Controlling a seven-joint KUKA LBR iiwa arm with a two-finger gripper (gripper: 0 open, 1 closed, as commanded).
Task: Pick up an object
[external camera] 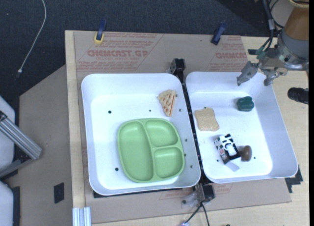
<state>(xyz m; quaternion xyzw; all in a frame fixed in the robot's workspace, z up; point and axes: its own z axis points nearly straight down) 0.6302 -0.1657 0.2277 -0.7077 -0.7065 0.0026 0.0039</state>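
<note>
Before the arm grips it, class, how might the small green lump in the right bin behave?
The green lump looks rounded, so it may roll or slip sideways. It seems small, probably light. Whether it is soft, I cannot tell.

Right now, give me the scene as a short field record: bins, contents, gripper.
left bin: green divided plate; waffle-like wedge near the top right corner
right bin: dark green object; tan slice; black and white item touching a brown object
gripper: open, above the right bin's top edge, holding nothing
nearest object to gripper: dark green object
</note>
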